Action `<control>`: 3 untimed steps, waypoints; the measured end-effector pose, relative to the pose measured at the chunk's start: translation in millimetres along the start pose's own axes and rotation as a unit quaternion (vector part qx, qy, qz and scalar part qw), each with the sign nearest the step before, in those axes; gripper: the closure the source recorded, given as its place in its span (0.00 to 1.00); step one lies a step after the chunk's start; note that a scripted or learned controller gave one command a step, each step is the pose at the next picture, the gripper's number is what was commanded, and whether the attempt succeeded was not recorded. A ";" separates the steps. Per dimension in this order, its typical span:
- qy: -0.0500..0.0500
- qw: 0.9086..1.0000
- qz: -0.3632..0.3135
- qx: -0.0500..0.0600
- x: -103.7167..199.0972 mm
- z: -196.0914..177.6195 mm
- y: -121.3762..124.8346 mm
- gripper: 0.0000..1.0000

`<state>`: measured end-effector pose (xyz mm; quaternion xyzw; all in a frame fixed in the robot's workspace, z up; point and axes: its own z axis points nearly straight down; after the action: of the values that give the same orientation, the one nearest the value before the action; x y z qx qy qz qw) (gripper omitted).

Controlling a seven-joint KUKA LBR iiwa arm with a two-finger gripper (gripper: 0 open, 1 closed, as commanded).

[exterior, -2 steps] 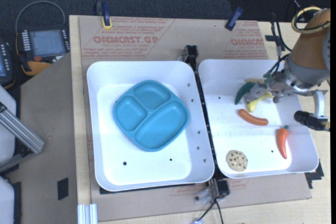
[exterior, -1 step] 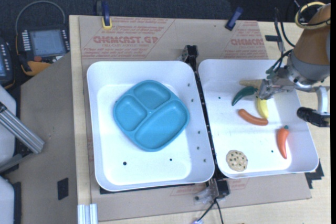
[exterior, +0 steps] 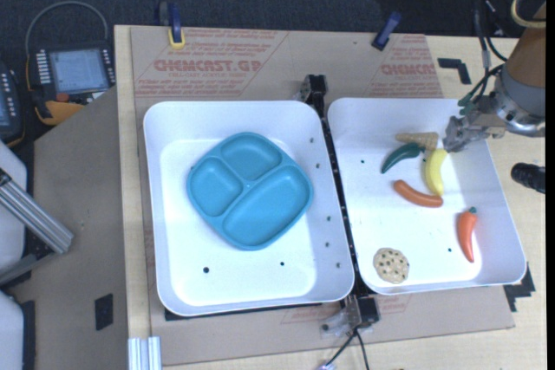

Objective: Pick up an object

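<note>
While no single target is set, the nearest candidate is the yellow plastic banana (exterior: 434,171) in the right white bin (exterior: 507,230), lying against a dark green pepper (exterior: 401,157) and a tan cone-shaped piece (exterior: 420,138). Orange sausage (exterior: 418,193) just below; carrot (exterior: 467,233) and cookie (exterior: 391,264) further off. Claw (exterior: 461,134) hangs low beside the banana's top end; can't tell how wide it is or whether it grips anything. Risk: crowded cluster, so a descent could nudge neighbours or pinch two items. Blue divided plate (exterior: 250,189) sits in the left bin (exterior: 165,186) on the surface (exterior: 139,56).
</note>
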<state>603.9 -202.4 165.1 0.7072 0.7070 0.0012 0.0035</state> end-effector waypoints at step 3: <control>0.002 1.000 -0.003 0.003 44.9 -72.9 11.6 1.00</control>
<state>615.0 -157.3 237.9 0.7053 0.7089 0.0008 -0.0004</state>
